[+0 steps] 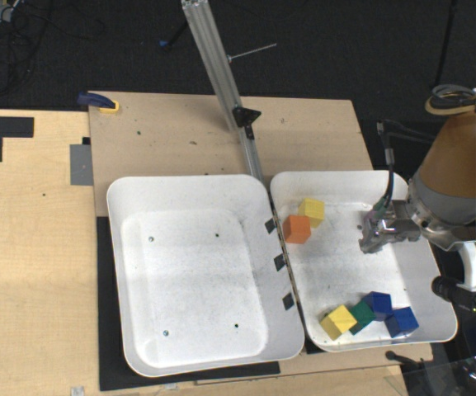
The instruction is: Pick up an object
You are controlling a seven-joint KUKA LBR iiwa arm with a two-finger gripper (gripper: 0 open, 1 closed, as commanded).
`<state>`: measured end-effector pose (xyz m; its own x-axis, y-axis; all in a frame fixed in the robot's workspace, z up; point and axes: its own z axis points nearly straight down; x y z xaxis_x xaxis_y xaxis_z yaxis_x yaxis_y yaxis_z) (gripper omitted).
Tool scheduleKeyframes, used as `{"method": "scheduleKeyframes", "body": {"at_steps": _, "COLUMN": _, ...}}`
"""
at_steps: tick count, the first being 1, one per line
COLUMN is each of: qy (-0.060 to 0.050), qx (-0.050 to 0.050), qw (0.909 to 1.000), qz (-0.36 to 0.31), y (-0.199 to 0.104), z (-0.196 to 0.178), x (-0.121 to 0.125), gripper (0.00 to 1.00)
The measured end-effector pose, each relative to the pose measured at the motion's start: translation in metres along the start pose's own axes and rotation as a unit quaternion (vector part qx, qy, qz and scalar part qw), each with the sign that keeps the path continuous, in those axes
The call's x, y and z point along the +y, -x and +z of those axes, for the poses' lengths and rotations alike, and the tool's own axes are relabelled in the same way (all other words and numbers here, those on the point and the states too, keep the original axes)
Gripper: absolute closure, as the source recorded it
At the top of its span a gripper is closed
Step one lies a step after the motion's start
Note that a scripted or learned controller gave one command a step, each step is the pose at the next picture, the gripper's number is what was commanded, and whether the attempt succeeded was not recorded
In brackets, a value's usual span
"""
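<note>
in the camera view, over the right bin (349,190), the hand (375,238) hangs at the end of the grey arm that reaches in from the right, low above a bare stretch of the bin floor; it is small and dark against the white, and i cannot tell whether it is open or closed, though nothing coloured shows in it. the things to pick from all lie in this bin. near its left wall a yellow cube (311,211) and an orange cube (296,229) sit touching, the yellow one farther from the camera. along the near rim a second cluster is packed tight: another yellow block (337,322), a green block (361,315) just beside it, a blue block (379,304) behind, and a second blue block (401,322) toward the right corner. the left bin (190,213) sits alongside on the wooden surface (163,134). judging by look, these are small rigid blocks, light, hard and not fragile, with flat smooth faces that may slip if pinched off-centre. the best hold would be across two opposite flat faces, low and square to the block. the orange cube looks the easier choice, since its near and right sides stand free, while the blocks by the near rim crowd each other and leave little room to reach between them.
</note>
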<state>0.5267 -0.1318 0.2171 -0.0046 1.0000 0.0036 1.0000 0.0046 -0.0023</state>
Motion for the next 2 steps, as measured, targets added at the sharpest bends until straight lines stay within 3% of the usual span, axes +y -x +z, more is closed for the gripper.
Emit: {"method": "scheduleKeyframes", "body": {"at_steps": 2, "qy": -0.001, "qx": 0.0, "qw": 1.0, "qz": 0.0, "y": -0.101, "z": 0.0, "x": -0.012, "gripper": 1.0}}
